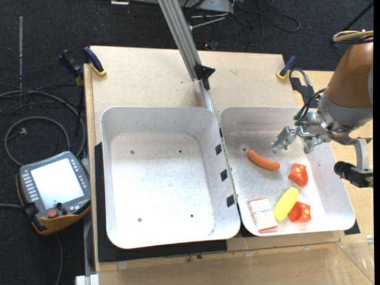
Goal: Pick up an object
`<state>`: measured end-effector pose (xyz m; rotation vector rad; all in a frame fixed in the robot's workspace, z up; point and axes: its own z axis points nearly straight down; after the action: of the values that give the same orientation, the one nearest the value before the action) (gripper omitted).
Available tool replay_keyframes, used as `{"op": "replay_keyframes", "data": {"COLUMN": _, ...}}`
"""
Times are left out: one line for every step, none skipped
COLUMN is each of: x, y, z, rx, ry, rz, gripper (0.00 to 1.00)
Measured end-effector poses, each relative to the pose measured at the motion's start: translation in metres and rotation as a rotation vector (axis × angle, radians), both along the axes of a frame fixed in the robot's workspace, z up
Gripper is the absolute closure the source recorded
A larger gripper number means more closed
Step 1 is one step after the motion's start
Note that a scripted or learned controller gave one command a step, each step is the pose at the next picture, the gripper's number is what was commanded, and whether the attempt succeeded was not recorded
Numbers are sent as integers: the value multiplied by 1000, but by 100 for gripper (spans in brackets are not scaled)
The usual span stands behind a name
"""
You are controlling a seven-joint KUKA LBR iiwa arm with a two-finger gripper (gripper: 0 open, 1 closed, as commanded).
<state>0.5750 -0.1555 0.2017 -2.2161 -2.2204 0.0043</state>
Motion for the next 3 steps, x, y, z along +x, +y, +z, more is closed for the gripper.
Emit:
{"op": "replay_keyframes", "data": {"x": 1, "y": 0, "z": 3, "rx": -1, "ry": -4, "rz": -1, "gripper": 0}}
{"op": "replay_keyframes", "data": {"x": 2, "y": 1, "z": -62, "rx": 0, "ry": 1, "rz": -2, "gripper": 0}}
{"op": "replay_keyframes", "data": {"x": 2, "y": 2, "z": -108, "rx": -2, "ry": -5, "rz": -2, "gripper": 0}}
